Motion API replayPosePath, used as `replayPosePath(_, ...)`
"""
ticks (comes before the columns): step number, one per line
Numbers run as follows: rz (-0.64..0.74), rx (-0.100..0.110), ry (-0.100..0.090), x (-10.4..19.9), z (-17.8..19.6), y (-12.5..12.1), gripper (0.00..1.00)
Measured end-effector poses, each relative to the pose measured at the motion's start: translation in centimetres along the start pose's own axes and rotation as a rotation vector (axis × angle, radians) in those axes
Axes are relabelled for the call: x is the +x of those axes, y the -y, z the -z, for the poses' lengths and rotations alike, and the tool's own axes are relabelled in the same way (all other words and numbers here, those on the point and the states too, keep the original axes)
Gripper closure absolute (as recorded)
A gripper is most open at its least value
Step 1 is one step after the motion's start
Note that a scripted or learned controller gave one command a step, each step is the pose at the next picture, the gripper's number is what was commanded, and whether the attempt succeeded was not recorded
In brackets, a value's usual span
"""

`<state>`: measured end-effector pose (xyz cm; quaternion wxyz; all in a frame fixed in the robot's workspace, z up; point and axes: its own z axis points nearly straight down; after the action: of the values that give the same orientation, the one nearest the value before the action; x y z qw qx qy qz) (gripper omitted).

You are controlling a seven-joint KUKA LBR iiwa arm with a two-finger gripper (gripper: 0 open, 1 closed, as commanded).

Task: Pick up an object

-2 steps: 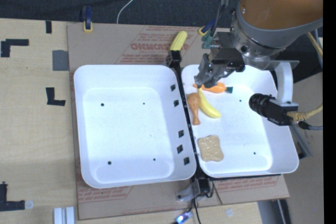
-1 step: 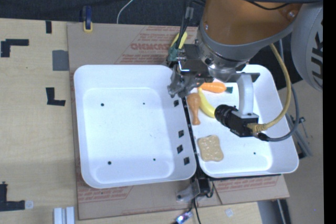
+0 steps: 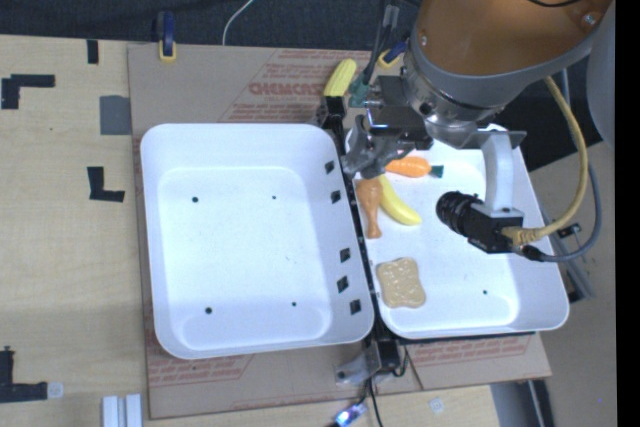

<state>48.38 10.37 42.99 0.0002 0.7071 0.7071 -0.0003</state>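
While the big grey and orange arm [image 3: 510, 5] leans in over the right bin [image 3: 520, 310], its pincer [image 3: 372, 147] sits low at that bin's upper left corner, close against the wall shared with the left bin [image 3: 240, 235]. The head is a dark tangle of metal and cable from this angle, and I cannot tell how wide it stands or whether it has anything in it; nothing can be made out between its tips.

Just below the pincer lie the nearest candidates. A pale orange, carrot-like piece [image 3: 370, 207] runs with its long axis roughly up and down the picture, hugging the dividing wall, its upper end right beneath the pincer. Touching it on the right is a yellow banana [image 3: 400, 205], slanting down and to the right. A smaller orange carrot [image 3: 410, 168] lies crosswise just to the right of the pincer, partly under the arm's hardware. Farther down the bin, well apart from the pincer, rests a flat tan cookie-like piece [image 3: 402, 282]. Another yellow thing [image 3: 340, 78] sits outside the bins on the cardboard [image 3: 270, 85] covering the bench.

My guess is the coming move turns on the short drop to the pale orange piece directly below, with the closing direction set across its upright long axis.
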Motion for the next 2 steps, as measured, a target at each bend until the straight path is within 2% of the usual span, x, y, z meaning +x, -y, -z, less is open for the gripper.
replayPosePath(2,0.007,0.004,0.0,0.27,1.9,0.0,1.0)
